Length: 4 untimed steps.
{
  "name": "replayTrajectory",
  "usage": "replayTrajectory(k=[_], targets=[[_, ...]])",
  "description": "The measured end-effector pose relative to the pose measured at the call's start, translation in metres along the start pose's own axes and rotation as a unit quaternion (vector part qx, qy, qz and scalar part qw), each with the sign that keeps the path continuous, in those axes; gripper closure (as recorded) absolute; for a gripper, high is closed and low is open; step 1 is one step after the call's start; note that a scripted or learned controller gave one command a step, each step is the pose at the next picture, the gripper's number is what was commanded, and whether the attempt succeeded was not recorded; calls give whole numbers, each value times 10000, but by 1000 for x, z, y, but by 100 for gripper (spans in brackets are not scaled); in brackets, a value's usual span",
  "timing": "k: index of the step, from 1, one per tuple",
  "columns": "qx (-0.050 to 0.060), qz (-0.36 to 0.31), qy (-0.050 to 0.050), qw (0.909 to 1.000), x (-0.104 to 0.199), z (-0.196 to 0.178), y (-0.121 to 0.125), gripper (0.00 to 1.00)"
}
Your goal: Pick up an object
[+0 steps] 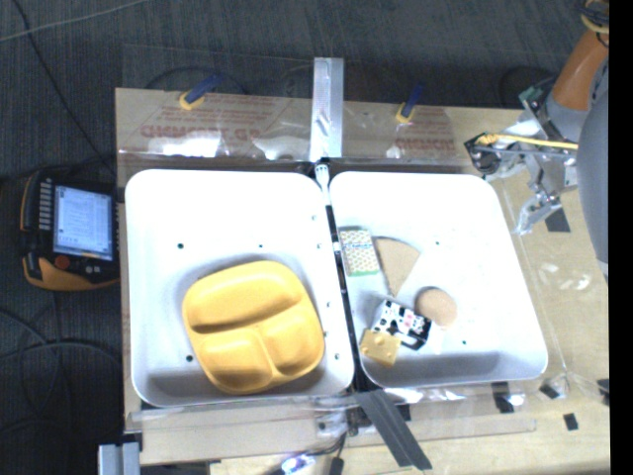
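The right bin [495, 265] holds several small items in its left half: a green patterned packet [358, 253], a tan wedge-shaped piece [399, 260], a round tan object [436, 305], a black-and-white patterned item [403, 323] and a small yellow-brown block [379, 346]. In the left bin [158, 226] lies a large yellow divided tray [255, 325]. My gripper [539, 191] hangs outside the right bin, beyond its upper right corner, well away from all the items. Nothing shows in its grasp.
A teach pendant with a lit screen [69, 228] lies on the floor left of the bench. A metal post [327, 107] stands behind the seam between the bins. Clear plastic sheeting with blue clips [198, 92] runs along the back.
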State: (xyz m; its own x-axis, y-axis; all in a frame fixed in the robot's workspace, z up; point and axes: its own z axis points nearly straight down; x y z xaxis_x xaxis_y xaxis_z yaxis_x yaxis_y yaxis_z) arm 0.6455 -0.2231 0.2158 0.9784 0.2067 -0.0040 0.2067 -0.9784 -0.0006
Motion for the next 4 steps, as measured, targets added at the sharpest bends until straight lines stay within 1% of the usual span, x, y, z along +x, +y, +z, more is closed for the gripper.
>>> replayTrajectory(k=[1, 2, 3, 4], targets=[[7, -105, -7, 9999, 17, 64, -62, 0], [-2, -85, -1, 10000, 20, -16, -29, 0], [5, -19, -6, 10000, 21, 11, -68, 0], [-2, -45, -1, 10000, 18, -53, -43, 0]])
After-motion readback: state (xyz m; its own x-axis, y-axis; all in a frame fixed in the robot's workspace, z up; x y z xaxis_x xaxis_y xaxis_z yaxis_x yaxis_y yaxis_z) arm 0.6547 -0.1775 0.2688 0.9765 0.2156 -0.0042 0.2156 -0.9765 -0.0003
